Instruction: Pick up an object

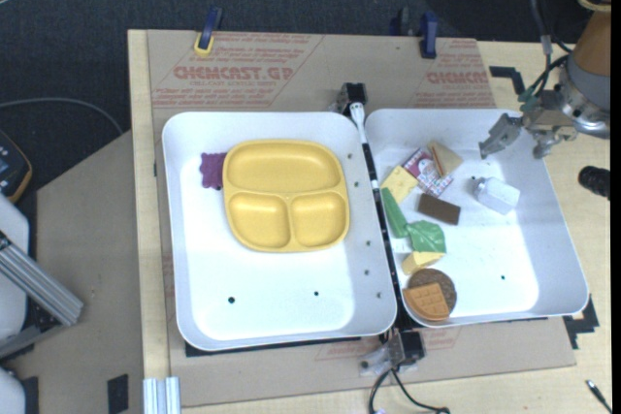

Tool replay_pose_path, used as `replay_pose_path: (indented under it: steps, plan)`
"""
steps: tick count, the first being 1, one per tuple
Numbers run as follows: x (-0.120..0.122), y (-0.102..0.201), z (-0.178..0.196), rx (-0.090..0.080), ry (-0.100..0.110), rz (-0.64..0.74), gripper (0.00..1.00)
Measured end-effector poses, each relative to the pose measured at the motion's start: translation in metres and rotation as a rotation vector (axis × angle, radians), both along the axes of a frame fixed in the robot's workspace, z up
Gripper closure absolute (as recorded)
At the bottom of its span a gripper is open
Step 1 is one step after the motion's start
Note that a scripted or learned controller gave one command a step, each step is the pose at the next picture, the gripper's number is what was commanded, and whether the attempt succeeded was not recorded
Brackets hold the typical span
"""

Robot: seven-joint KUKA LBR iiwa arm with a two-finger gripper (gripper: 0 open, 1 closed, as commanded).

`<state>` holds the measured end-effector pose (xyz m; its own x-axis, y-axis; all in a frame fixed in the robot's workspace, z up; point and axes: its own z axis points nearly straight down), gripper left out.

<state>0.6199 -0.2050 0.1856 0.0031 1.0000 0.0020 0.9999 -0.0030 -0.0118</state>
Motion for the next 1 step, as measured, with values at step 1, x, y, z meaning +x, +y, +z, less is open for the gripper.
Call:
replay_pose_path:
  steps: [1]
  plan:
    - [0.0023,0.0010,0.0089,-0.002,-0.012,0.003,0.00]
